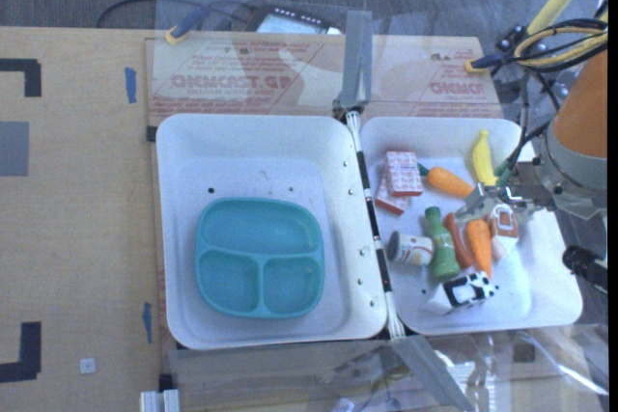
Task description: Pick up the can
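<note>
Currently: can (pixel 412 250) lying on its side in the right bin (pixel 550 299), just left of the green bottle (pixel 441 244); tool (pixel 494 200) above the clutter, grip state indiscernible.

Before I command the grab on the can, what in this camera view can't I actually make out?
- Gripper: small and cluttered over the right bin; whether the jaws are open cannot be told.
- Can: lies on its side against the green bottle; label too small to read.
- Arm: cut off by the right edge.
- Red carton: print blurred.
</note>
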You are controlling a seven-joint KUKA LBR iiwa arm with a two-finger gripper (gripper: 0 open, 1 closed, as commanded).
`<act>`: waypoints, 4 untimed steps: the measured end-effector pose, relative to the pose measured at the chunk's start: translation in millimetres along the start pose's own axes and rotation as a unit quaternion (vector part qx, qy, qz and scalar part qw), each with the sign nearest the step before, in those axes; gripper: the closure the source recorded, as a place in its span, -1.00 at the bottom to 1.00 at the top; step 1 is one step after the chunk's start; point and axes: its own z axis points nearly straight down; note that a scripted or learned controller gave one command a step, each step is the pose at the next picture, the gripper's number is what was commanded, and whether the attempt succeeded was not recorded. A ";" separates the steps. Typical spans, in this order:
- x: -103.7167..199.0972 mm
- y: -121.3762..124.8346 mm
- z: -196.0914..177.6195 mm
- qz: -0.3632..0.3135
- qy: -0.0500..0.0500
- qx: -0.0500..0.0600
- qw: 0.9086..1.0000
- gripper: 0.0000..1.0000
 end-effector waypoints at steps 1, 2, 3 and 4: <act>16.7 -14.1 112.8 0.069 0.001 -0.013 0.998 -1.00; -81.0 -5.8 120.4 0.174 0.003 -0.026 0.984 -1.00; -3.9 43.5 119.5 0.169 -0.001 -0.027 0.985 -1.00; -81.7 106.3 132.0 0.117 0.001 -0.007 0.993 -1.00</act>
